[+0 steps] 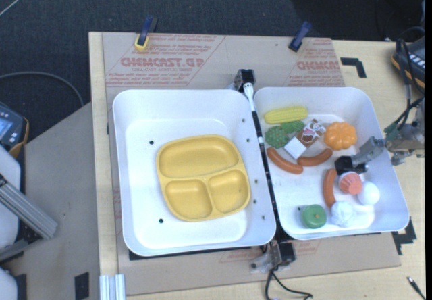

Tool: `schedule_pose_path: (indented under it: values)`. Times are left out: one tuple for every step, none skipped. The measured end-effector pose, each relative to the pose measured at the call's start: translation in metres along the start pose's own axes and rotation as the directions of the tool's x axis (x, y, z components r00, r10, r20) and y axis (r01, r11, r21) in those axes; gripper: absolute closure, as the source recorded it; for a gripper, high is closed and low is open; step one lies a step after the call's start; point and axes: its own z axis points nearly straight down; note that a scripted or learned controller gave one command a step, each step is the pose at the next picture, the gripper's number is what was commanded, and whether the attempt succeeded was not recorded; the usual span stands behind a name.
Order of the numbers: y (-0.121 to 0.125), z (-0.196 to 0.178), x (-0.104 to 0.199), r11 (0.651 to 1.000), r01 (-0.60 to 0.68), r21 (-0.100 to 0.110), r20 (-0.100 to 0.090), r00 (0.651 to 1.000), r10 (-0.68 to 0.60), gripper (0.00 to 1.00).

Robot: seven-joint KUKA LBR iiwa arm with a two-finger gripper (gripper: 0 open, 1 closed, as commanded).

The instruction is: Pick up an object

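Observation:
The right white bin (378, 116) holds several toy foods: a yellow corn cob (285, 115), a green leafy piece (278, 135), an orange pumpkin (339, 135), two reddish sausages (284, 160) (316, 158) and a white block (295, 148). Nearer the front lie a salmon-coloured round piece (350, 184), a white egg (368, 192), a third sausage (329, 187), a white lumpy item (344, 212) and a green round item (313, 216). My gripper (344, 165) reaches in from the right. Its dark tip sits low over the bin, just above the salmon piece and below the pumpkin.
The left white bin (135, 123) holds a yellow three-compartment plate (201, 176). A black divider strip (259, 150) runs between the bins. Blue and yellow clamps (144, 34) (300, 36) sit at the board's back edge. Cables hang at the right.

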Motion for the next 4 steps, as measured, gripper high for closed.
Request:
schedule_pose_path:
  values:
    - [-0.007, 0.045, -0.002, 1.000, -0.001, 0.001, 0.000, 1.000, 0.001, 0.00]
    - [0.001, 0.104, -0.004, 1.000, 0.000, 0.001, 0.000, 1.000, 0.000, 0.00]
    - [0.003, 0.129, -0.004, 1.000, 0.000, -0.007, 0.003, 1.000, 0.000, 0.00]
    - [0.002, 0.119, -0.004, 1.000, -0.001, -0.007, 0.003, 1.000, 0.001, 1.00]
